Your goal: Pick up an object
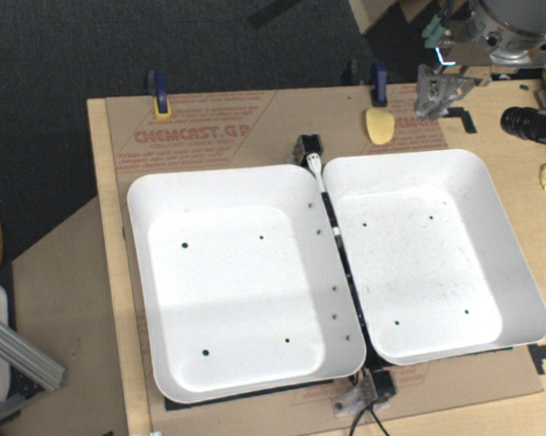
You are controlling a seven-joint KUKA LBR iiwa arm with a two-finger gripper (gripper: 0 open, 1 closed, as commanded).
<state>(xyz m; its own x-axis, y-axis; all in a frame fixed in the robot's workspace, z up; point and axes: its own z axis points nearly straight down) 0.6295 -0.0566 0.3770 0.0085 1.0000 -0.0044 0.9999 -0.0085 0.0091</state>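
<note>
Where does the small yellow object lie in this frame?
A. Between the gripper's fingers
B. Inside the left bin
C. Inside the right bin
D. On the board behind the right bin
D: the yellow object rests on the board beyond the right bin's far rim, left of the gripper.

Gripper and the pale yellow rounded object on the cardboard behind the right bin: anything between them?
Nothing: camera view shows bare brown cardboard between the gripper and the pale yellow rounded object.

Two white bins [234, 262] [426, 252], two blue clamps [157, 83] [378, 75], one pale yellow object [380, 125], one gripper [436, 96], one cardboard sheet [275, 118]
</note>
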